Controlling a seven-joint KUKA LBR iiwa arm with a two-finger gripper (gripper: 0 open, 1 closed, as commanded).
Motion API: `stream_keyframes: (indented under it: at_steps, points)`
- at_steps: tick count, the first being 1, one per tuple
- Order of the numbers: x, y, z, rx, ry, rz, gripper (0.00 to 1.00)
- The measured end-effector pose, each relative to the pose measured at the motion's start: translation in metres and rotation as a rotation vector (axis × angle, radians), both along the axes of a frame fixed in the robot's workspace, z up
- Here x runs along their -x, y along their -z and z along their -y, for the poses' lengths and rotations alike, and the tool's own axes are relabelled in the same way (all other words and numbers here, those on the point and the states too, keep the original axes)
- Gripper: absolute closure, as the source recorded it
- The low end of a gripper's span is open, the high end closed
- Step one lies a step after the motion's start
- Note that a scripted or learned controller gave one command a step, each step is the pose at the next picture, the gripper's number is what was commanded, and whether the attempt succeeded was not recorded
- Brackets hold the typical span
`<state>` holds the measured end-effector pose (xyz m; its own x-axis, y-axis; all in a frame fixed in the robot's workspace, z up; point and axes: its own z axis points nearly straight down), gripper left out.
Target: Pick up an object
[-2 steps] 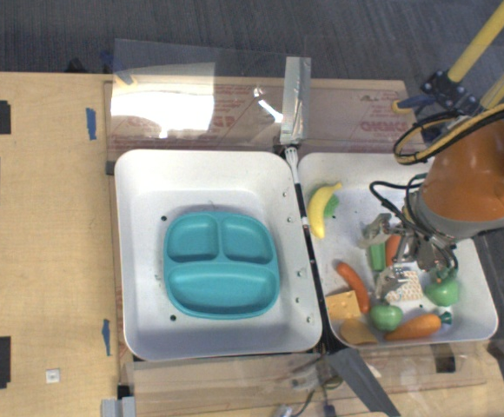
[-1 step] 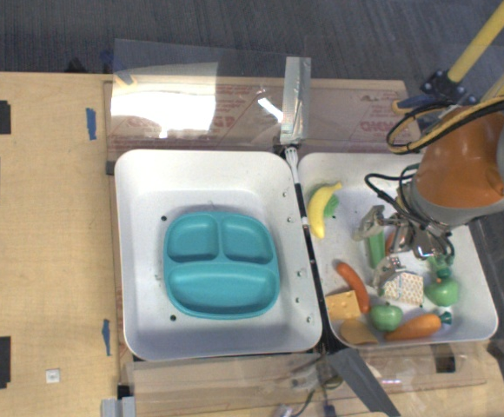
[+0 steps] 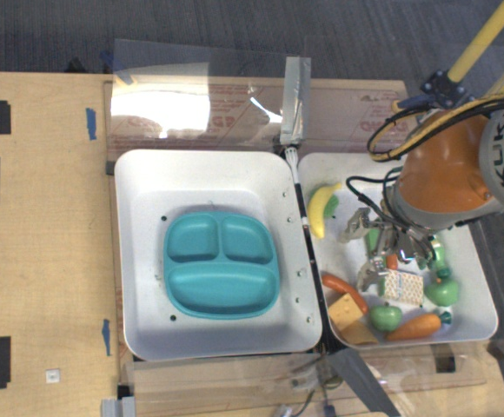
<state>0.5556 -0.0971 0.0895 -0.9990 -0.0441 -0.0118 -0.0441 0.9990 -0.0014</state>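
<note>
We take the task's thing to be any one of the small toy food pieces heaped in the right-hand white bin (image 3: 487, 307): a yellow plastic banana (image 3: 321, 207) near the bin's inner wall, an orange carrot-shaped piece (image 3: 417, 325) at the near edge, a green round piece (image 3: 386, 318) just beside it, a tan wedge like cheese (image 3: 348, 309), a white block with coloured speckles (image 3: 403, 286), and another green ball (image 3: 441, 291) toward the outer side. The metal two-finger gripper (image 3: 382, 254) hangs low over the middle of this heap, close above the speckled block; we cannot tell from this angle whether it is spread or pressed together, nor whether anything sits within it. We judge the step in hand to be the reach or descent onto a piece, with no lift yet evident. The next move calls for a clean closure on a single item, since the pieces lie touching one another. The left-hand white bin (image 3: 139, 189) bears a teal divided plate (image 3: 222, 263), well apart from the work.
</note>
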Motion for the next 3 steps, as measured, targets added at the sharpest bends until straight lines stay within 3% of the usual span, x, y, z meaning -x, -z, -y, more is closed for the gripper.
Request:
stream_keyframes:
  at_steps: [1,2,3]
  points:
    - [-0.003,-0.012,-0.001,0.0,-0.001,0.009,1.0]
    - [-0.007,-0.14,-0.034,0.0,-0.158,0.0,1.0]
    - [-0.047,-0.121,0.069,0.003,-0.571,-0.007,1.0]
